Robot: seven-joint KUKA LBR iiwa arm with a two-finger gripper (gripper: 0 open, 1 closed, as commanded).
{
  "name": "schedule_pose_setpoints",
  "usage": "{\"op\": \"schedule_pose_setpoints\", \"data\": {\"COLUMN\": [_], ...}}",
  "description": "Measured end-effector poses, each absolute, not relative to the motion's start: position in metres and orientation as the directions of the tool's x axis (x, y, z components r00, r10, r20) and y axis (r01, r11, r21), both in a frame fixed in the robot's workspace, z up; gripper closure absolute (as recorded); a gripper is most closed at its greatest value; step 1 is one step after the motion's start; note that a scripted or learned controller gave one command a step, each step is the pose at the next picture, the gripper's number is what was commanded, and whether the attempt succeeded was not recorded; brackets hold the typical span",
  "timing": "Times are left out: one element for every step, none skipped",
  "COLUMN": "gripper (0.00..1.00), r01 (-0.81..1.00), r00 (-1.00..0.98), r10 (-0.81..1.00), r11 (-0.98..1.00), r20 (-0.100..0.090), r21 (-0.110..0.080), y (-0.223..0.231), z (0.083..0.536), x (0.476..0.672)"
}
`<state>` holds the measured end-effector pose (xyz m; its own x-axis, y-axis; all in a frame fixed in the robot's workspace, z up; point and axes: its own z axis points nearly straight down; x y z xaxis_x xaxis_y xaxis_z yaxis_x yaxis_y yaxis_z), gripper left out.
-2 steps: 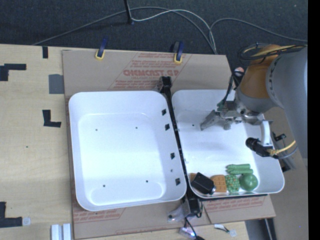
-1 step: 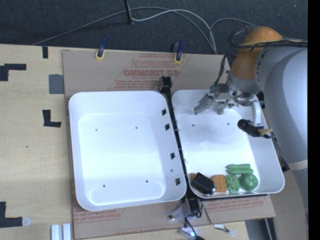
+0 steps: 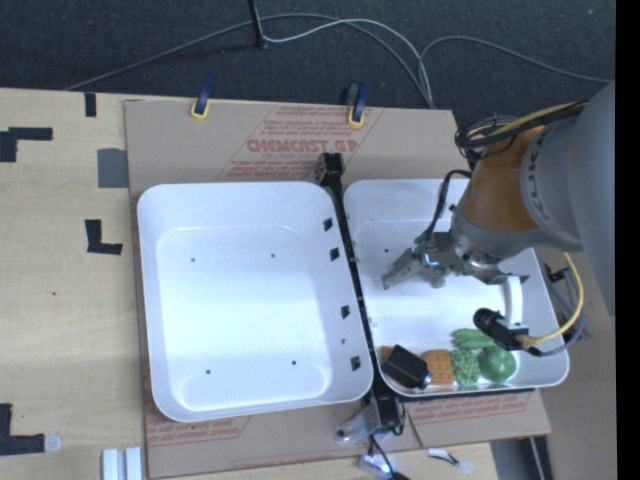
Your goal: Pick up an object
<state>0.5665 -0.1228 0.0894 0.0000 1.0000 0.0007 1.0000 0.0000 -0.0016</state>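
Note:
My gripper (image 3: 413,277) hangs over the middle of the right bin (image 3: 400,204), its two fingers spread open with only white bin floor between them. Along the near wall of that bin lie the objects: a black block (image 3: 405,366) at the left, a tan-orange piece (image 3: 437,368) beside it, then a green knobbly toy (image 3: 467,356) and a round green piece (image 3: 498,365) at the right. The gripper stands well apart from all of them, farther back in the bin.
The left bin (image 3: 240,303) sits beside the right one, with a black divider (image 3: 345,268) and clips between them. Both rest on a cardboard sheet (image 3: 290,143). The arm's grey body (image 3: 560,183) and cables overhang the right bin's far right side.

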Motion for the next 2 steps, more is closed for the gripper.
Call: {"op": "schedule_pose_setpoints", "data": {"gripper": [0.00, 1.00], "r01": [1.000, 1.000], "r00": [-0.003, -0.001], "r10": [1.000, 1.000], "r11": [0.003, 0.001], "r20": [0.000, 0.000], "r21": [0.002, 0.000], "y": [-0.111, -0.112], "z": [0.089, 0.099], "x": [0.650, 0.649]}}
